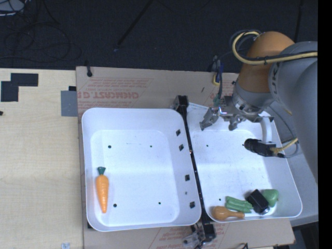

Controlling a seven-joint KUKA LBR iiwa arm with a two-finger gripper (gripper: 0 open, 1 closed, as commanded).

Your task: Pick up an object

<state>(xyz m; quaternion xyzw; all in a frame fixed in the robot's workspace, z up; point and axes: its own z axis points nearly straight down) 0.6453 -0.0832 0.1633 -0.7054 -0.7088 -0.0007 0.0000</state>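
Objects: green pieces [239, 204], black block [258, 201], tan gourd [226, 213], clustered at the right bin's [228, 160] near edge.
Claw [222, 119]: fingers spread, nothing between them, over that bin's far left corner.
Carrot [102, 189]: left bin [135, 139], near-left.

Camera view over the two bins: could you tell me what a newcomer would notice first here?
The bulky grey arm with its orange band looms over the right white bin's far end. A lone orange toy carrot lies in the left white bin's near-left corner. A cluster of green, black and tan items sits against the right bin's near edge.
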